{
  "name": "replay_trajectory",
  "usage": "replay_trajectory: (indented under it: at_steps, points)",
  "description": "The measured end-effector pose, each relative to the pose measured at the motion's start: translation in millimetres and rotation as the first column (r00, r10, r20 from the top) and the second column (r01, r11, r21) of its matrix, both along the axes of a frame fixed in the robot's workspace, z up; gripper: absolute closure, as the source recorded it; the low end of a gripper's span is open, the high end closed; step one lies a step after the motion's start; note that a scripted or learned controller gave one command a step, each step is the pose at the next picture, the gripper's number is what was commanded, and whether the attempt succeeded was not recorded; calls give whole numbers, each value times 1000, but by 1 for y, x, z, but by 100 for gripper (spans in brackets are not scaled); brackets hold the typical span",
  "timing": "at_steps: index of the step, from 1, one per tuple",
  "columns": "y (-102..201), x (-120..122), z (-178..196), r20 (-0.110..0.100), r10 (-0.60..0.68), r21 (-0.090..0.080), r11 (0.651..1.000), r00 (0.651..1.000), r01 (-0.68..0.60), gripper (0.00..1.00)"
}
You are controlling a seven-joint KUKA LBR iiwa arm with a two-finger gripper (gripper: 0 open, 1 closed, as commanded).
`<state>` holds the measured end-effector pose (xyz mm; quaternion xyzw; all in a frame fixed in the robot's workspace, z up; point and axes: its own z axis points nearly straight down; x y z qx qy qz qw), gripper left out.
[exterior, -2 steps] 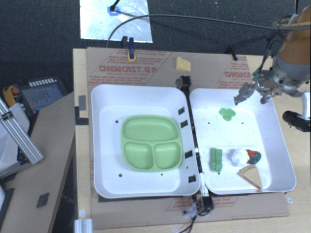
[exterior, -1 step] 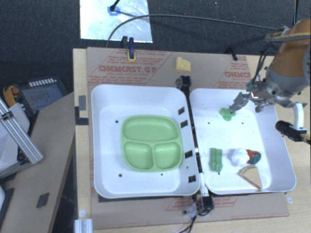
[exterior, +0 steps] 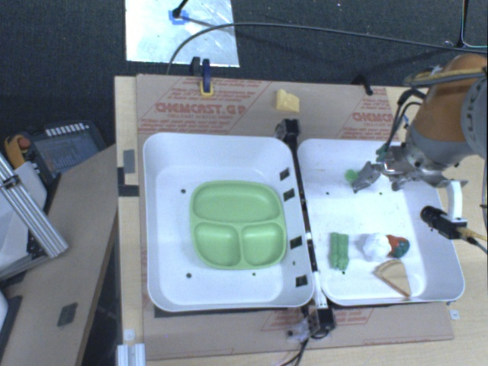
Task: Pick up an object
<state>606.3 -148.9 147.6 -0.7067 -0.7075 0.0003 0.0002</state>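
My gripper point(exterior: 381, 180) hangs over the upper part of the right bin point(exterior: 427, 280), reaching in from the right, and stands open with nothing between its fingers. A small green piece point(exterior: 351, 176) lies just left of its left fingertip; I cannot tell whether they touch. Lower in the same bin lie a green oblong object point(exterior: 338, 250), a white crumpled object point(exterior: 374, 245), a small red and green object point(exterior: 397, 244) and a tan wedge point(exterior: 393, 277). They sit well below the gripper in the view.
The left bin point(exterior: 164, 280) holds a green divided plate point(exterior: 236, 223). A dark divider point(exterior: 299, 204) runs between the bins. A yellow piece point(exterior: 287, 100) lies on the board behind them. A black attachment point(exterior: 438, 219) juts from the arm over the right bin's right side.
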Motion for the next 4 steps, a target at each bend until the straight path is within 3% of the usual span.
replay_trajectory:
  at_steps: [1,2,4]
  points:
    - [11,2,-54,-2,3,1,1000,1000,-3,0]
    - [10,4,-40,6,4,-1,1000,1000,-4,100]
    - [11,1,74,10,3,-2,1000,1000,-3,100]
